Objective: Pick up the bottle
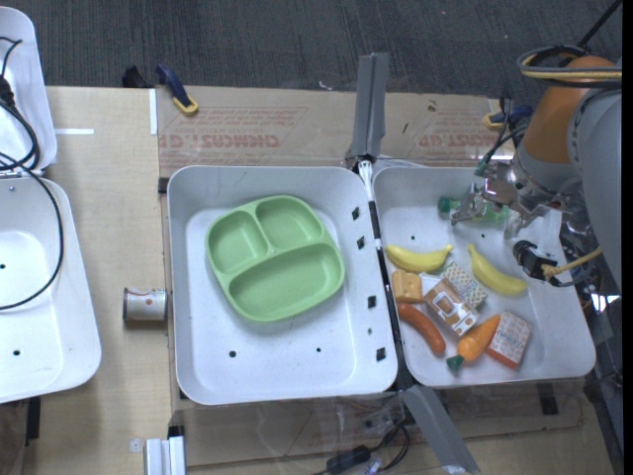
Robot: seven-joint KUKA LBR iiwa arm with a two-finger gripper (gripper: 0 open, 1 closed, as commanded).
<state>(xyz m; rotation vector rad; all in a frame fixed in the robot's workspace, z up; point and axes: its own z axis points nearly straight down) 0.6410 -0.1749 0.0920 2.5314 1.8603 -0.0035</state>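
Far to the claw's left, a green divided plate [276,256] lay in the left bin [188,295]. Nearer — below and left of the claw — bananas [418,257] and a carrot [477,337] clustered. The bottle [457,206], seemingly green-capped, lay just left of the gripper [492,204], long axis roughly left-to-right, pointing at it. Whether the claw gripped it could not be told.

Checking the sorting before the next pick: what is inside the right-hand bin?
The right bin holds two bananas, a carrot, a sausage, and small boxes. The gripper covers the back corner, hiding what lies beneath.
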